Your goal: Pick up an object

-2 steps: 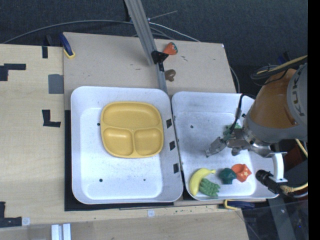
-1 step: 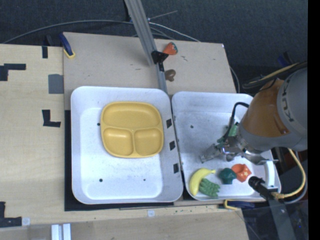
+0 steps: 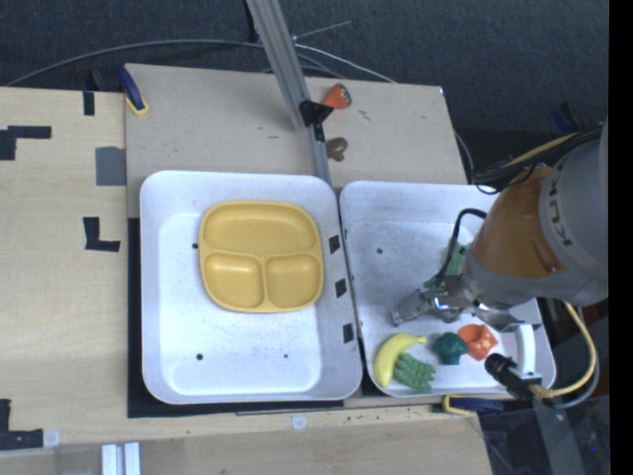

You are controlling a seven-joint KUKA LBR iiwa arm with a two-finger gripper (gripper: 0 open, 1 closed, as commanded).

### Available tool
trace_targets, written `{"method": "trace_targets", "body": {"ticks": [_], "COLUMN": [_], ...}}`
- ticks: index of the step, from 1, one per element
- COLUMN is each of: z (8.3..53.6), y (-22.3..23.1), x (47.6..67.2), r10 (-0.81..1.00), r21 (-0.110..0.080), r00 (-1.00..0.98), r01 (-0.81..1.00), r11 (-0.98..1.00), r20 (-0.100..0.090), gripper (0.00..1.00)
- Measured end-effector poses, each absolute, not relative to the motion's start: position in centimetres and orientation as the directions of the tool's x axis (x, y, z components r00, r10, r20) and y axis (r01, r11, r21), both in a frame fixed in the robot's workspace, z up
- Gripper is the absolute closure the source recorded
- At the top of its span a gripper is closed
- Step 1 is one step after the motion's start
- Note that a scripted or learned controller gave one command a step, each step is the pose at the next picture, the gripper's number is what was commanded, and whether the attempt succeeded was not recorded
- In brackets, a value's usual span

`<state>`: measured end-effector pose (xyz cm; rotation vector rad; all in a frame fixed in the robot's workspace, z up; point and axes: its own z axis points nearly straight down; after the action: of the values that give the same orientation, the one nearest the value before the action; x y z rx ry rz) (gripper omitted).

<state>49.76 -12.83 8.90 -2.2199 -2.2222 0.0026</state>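
Along the right bin's (image 3: 396, 206) near edge I see a banana (image 3: 389, 352), a green toy (image 3: 414, 372), a teal piece (image 3: 450, 347) and an orange piece (image 3: 479, 339). Just beyond them my gripper (image 3: 420, 307) hangs low; I cannot tell its grip. The yellow divided plate (image 3: 262, 255) fills the left bin's (image 3: 163, 295) far half.

A robotics lab: plywood bench (image 3: 247, 117), taped marks, loose cables (image 3: 514, 166), toy-filled bin (image 3: 396, 216).
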Motion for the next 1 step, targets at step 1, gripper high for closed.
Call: {"method": "trace_targets", "body": {"ticks": [1], "z": [9.92], "y": [-12.77], "x": [49.74], "r10": [1.0], "r21": [-0.003], "r00": [-0.001], "r01": [1.0], "r11": [0.001], "r20": [0.001], "gripper": [1.0]}}
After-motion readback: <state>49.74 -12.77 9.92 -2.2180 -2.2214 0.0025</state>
